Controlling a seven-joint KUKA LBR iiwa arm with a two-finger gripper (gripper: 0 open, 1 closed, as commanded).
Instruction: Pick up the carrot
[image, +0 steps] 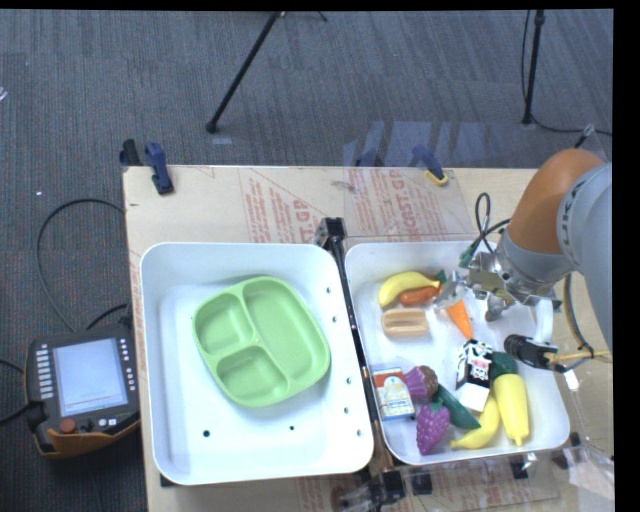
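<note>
You see the gripper low in the right bin, its finger state impossible to tell, just beside the carrot, which lies unlifted right of the hot dog.

Two white bins sit on a tan counter printed with red lettering and triangle marks; the left bin carries a light green divided plate. The right bin contains an orange carrot, a yellow banana, a tan and red hot dog, purple grapes, yellow corn, a black-and-white patterned carton and a red, white and blue box. The arm is grey with an orange band, the tool metallic grey, and the floor dark grey carpet.
</note>
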